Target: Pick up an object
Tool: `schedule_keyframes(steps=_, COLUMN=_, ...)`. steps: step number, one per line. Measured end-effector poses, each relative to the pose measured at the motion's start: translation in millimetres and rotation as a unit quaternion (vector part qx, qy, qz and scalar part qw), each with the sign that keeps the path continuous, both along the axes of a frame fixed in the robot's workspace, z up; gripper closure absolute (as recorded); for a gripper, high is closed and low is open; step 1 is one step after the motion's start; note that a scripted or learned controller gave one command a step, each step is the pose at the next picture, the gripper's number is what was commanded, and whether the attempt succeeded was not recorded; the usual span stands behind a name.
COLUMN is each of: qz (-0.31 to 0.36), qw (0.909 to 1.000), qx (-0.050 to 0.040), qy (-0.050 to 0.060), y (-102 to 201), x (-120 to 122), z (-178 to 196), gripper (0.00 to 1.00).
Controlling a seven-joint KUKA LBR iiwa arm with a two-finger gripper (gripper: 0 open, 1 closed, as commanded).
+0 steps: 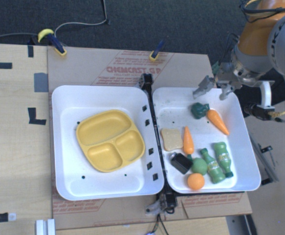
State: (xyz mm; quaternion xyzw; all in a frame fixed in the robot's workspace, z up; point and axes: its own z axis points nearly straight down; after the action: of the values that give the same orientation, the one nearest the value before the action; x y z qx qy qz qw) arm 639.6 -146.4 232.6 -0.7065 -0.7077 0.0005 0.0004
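Well off to the gripper's left sits the left bin [64, 131], and in it a yellow divided tray [110, 139], lying flat and tilted a little on the bin floor. Nearer, across the shared wall, the right bin [247, 151] holds the toys. Below and left of the gripper lie a slice of toast [171, 139] and, just beside it, a small carrot [188, 141] standing roughly up-and-down in the view. Lower still come a black block [181, 162], a green ball [199, 166] and an orange ball [196, 181], then two green bottles [218, 162] side by side near the bin's lower right corner.

Closest of all are a dark green piece [199, 110] and a larger carrot [218, 121], touching or nearly so. The gripper [213, 90] hangs over the bin's upper edge with its two fingers spread wide and nothing between them. The green piece lies directly below it in the view, the nearest candidate by my reading. The larger carrot runs down and to the right from there, its long axis slanting away from the gripper, so a grasp across its body would likely call for turning the wrist; the green piece, being compact, looks less demanding about angle.
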Motion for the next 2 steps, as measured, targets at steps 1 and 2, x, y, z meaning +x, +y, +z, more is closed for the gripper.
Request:
schedule_keyframes(steps=1, qz=0.000, qw=1.0000, qx=0.0000, qy=0.002, y=-12.7, x=27.5, z=-105.1, gripper=0.00)
schedule_keyframes(steps=2, qz=0.000, qw=1.0000, qx=-0.0009, qy=-0.001, y=7.0, x=29.3, z=-146.8, gripper=0.00)
